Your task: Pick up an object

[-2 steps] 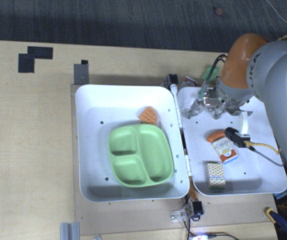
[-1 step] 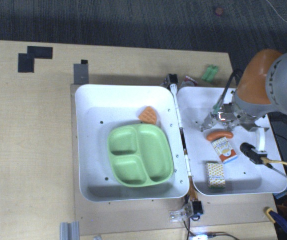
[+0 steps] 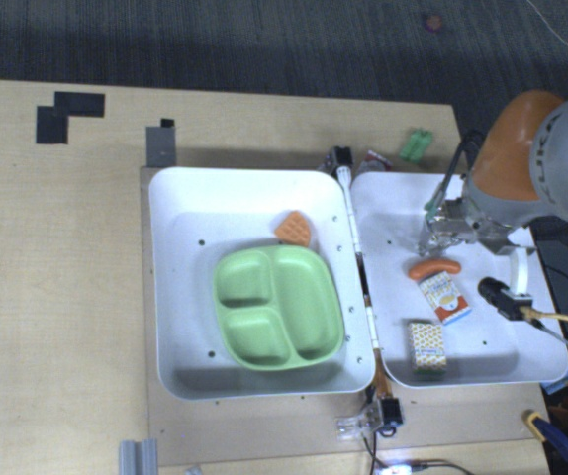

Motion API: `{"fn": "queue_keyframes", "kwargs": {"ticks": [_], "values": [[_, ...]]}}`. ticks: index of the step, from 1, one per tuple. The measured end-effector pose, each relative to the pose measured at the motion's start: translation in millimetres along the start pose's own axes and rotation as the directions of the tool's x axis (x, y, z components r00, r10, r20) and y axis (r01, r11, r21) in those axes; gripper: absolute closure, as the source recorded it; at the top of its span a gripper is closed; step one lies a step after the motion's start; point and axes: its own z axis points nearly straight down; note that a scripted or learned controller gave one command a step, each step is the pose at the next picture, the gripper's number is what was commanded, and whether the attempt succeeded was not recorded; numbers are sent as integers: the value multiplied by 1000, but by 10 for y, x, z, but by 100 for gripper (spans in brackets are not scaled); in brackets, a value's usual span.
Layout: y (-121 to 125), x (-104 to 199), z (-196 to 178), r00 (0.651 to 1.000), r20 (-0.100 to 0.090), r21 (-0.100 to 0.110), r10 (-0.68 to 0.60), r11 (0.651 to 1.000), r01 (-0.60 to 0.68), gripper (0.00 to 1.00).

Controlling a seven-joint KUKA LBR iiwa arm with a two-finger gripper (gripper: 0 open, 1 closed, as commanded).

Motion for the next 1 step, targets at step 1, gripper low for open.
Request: {"fn": "queue_keyframes", "kwargs": {"ticks": [1], "values": [[-2, 1, 2, 1000, 0, 1, 0, 1000, 0, 0]]}}
